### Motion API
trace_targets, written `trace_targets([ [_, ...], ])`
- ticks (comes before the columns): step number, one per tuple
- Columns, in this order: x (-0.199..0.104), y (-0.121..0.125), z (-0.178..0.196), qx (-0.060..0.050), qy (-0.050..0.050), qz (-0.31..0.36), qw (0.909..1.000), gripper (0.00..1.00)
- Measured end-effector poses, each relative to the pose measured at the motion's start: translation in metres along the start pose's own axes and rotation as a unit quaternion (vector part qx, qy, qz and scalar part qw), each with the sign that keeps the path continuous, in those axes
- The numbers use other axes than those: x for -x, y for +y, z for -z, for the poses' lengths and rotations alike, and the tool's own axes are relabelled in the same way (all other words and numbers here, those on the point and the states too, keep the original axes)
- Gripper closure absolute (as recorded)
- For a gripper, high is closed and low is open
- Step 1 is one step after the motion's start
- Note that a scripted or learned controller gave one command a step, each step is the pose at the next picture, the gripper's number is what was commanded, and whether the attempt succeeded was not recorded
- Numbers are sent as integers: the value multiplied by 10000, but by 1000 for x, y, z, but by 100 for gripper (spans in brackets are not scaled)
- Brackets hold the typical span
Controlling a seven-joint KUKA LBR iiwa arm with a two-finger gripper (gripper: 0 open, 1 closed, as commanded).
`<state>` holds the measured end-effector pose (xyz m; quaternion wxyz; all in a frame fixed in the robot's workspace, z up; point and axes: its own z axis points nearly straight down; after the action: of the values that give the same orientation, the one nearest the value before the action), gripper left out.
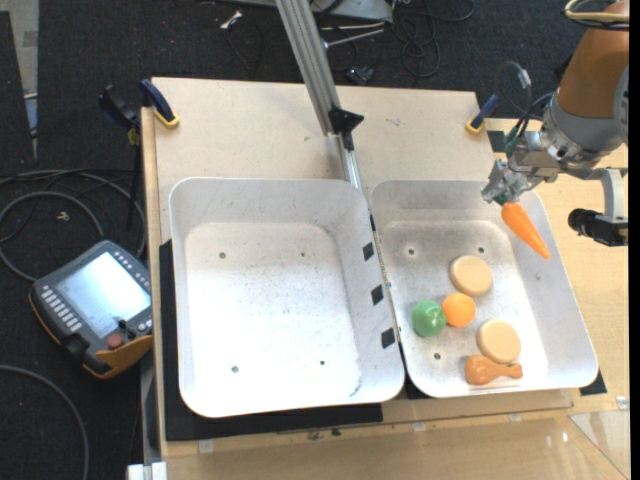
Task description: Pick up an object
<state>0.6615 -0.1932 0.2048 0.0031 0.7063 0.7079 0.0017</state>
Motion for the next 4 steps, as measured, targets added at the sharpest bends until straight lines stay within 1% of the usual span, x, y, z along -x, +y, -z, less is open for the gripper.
trace_targets([
  [1, -56, -8, -5, -39, 21, 24, 10000, 100],
  [2, -111, -11, 13, -30, 23, 28, 10000, 100],
  [3, -157, -18, 24, -34, 22, 24, 10000, 100],
  [4, -206, -23, 17, -42, 20, 25, 10000, 100],
])
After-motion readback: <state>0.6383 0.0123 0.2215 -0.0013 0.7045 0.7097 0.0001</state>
